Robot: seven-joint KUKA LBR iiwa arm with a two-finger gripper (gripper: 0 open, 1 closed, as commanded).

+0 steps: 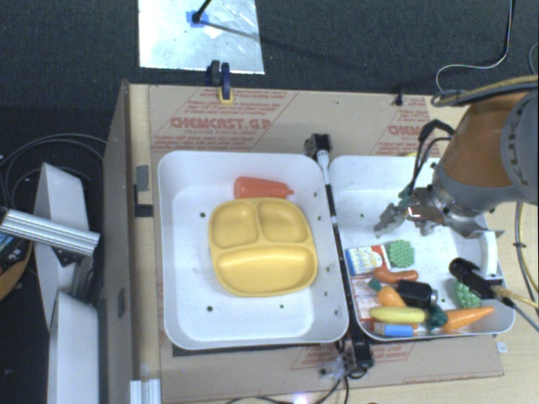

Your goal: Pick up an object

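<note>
Claw (pixel 394 219) over right bin (pixel 362 179), cardboard bench (pixel 253 116)

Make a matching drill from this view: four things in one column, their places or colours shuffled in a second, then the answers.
Things:
1. divided plate
2. carrot
3. banana
4. gripper

Descriptions:
A. orange, left bin, behind the plate
B. yellow, near front edge of right bin
C. yellow, middle of left bin
D. over the right bin, above the toy pile

Pairs: 1-C, 2-A, 3-B, 4-D
</note>
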